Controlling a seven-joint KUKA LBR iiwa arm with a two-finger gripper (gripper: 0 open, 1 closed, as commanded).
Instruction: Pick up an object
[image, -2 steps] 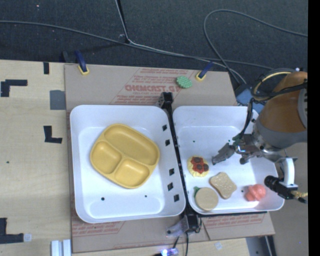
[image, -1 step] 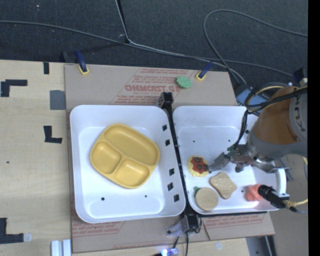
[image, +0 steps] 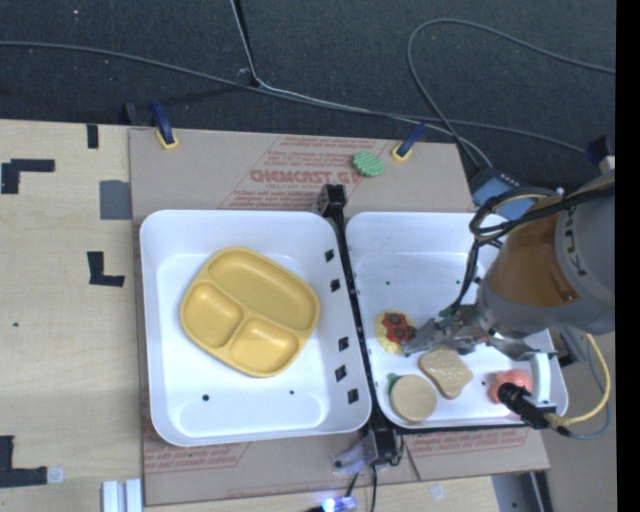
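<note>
Your surface (image: 60, 330) was pale wood with black tape marks, and a cardboard sheet (image: 290, 175) lay on it under two white bins set side by side. Dark carpet and loose cables ran along the back.

You had the arm (image: 555, 265) reaching in from the right, over the right bin (image: 400, 235). The gripper (image: 428, 335) sat low in that bin, pointing left, its tips near a small red-and-yellow item (image: 396, 328). That item lay just left of the gripper, close to the divider between the bins. Whether the gripper was spread or pressed together, you could not have told from this view; nothing clearly sat between its tips.

Just below the gripper lay a bread slice (image: 447, 372), its long axis running roughly up and down the bin, tilted a little. A round biscuit (image: 413, 398) rested beside it to the lower left, touching or nearly so. A red piece (image: 513, 382) sat near the right wall, under the arm.

Your left bin (image: 160, 400) held one thing, a yellow tray (image: 250, 311) with three compartments, lying flat and turned at an angle.

My guess is that the red-and-yellow item was your nearest target, needing only a short move left.
</note>
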